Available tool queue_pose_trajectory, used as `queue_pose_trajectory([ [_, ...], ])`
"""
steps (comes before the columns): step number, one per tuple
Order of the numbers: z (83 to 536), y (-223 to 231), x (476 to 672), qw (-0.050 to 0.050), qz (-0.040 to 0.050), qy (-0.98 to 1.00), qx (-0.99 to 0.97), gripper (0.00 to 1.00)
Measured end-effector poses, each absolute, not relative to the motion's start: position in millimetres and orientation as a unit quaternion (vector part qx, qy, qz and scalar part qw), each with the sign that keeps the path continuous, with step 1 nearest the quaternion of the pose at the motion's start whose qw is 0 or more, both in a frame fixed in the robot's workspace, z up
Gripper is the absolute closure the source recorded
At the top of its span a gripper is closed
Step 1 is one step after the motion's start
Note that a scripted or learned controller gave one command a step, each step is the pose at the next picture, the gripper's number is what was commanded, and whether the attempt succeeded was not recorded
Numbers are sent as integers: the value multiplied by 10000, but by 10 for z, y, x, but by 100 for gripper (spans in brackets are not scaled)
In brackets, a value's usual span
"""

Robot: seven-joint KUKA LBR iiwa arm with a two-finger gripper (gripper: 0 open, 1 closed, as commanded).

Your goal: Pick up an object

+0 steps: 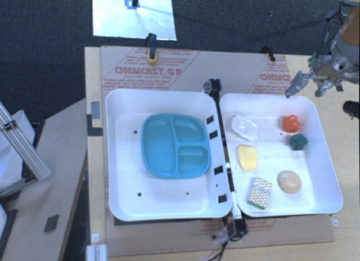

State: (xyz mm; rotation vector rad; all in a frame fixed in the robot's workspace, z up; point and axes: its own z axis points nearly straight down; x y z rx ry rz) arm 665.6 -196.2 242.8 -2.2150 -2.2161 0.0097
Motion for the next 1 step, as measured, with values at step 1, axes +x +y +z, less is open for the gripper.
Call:
queue_pose_trajectory([
  [1,2518,-1951,6677,-9,-4,-7083,-7059,0],
])
